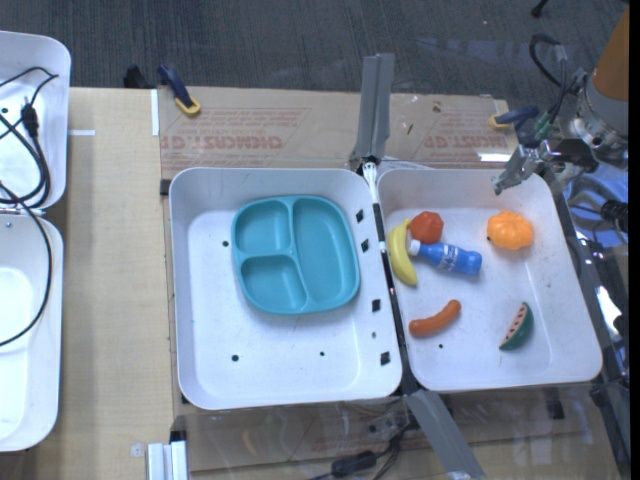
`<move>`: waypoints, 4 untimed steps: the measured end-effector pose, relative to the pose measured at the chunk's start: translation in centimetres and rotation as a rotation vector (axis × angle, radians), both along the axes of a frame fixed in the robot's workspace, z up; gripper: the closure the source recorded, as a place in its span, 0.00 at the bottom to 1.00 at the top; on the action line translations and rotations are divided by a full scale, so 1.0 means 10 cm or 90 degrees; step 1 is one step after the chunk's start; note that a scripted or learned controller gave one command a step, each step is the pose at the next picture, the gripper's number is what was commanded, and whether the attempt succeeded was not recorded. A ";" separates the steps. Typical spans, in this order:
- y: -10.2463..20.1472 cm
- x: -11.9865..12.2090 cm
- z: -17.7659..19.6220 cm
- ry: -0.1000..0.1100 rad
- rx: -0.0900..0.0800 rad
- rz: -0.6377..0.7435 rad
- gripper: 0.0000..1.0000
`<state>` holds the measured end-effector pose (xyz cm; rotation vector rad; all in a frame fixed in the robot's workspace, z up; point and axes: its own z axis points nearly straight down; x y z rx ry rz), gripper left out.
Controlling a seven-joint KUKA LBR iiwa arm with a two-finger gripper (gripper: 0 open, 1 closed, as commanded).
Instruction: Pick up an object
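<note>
The right bin point(570, 368) holds several toy foods: an orange fruit point(510, 230), a red tomato point(426, 226), a yellow banana point(402, 255), a blue bottle point(448, 258) lying on its side, an orange-red sausage point(435, 318) and a watermelon slice point(516, 326). My gripper point(518, 171) hovers over the bin's far right corner, above and just beyond the orange fruit. It is open, with nothing between its fingers.
A teal divided plate point(296, 253) lies in the left bin point(200, 348). A grey divider post point(375, 108) rises between the bins at the back. Blue clamps point(178, 90) hold the cardboard behind. White trays with black cables point(25, 148) sit at the far left.
</note>
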<state>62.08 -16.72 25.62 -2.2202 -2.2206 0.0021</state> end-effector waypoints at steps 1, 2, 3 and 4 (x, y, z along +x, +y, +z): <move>-0.28 -0.02 -1.64 -0.001 -0.001 -0.001 0.00; 0.06 0.32 -1.64 -0.002 -0.001 0.002 0.00; 0.06 0.32 -1.55 -0.002 -0.002 0.003 1.00; 0.71 0.09 -0.71 -0.001 -0.001 0.002 1.00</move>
